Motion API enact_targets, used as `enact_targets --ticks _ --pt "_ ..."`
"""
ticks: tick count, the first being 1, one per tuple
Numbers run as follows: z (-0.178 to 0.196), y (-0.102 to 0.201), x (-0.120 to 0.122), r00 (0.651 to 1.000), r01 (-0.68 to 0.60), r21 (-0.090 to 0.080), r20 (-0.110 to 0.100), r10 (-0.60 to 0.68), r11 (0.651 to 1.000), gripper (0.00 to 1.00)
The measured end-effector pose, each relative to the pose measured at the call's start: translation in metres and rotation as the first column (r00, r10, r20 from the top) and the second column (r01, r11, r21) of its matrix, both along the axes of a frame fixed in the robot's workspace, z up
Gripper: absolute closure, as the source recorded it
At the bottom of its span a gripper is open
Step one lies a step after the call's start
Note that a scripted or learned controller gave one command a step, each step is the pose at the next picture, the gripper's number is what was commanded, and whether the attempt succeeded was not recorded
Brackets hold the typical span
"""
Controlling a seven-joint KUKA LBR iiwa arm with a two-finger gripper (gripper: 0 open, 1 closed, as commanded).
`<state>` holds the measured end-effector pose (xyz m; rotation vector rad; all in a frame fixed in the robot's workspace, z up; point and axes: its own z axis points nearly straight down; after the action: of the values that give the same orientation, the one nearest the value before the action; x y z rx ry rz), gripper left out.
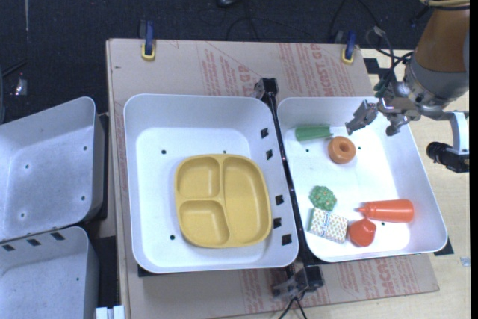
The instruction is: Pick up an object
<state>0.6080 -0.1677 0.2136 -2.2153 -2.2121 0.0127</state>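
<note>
1. While the gripper (379, 118) hangs over the upper right corner of the right bin (429, 194), its two fingers stand apart with nothing between them, and the arm (442, 48) enters from the right edge of the frame.
2. Bare white floor lies along the right bin's right side and in its middle, between the objects.
3. Inside the right bin, a green stick (312, 133) lies near the upper left wall, and an orange ring (343, 150) sits just right of it and lower, nearest the gripper.
4. Lower in that bin, a green knobbly ball (323, 197) rests just above a patterned packet (328, 225); an orange bottle with a red cap (381, 216) lies at the lower right.
5. At the centre of the frame, the left bin (142, 160) holds a yellow three-compartment tray (222, 200), with open floor around it on every side.
6. Both bins sit side by side, touching, on a brown board (202, 63).
</note>
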Motion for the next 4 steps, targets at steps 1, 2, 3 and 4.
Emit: enact_targets --ticks 1,2,3,4 --pt "0.008 0.001 0.003 1.000 -0.003 -0.002 0.014 0.003 1.000 0.00" --pt "-0.055 0.002 0.006 1.000 -0.002 -0.002 0.011 0.002 1.000 0.00" --pt "-0.118 0.006 0.005 1.000 -0.002 -0.002 0.010 0.002 1.000 0.00" --pt "-0.121 0.006 0.006 1.000 -0.001 -0.002 0.013 0.001 1.000 0.00"
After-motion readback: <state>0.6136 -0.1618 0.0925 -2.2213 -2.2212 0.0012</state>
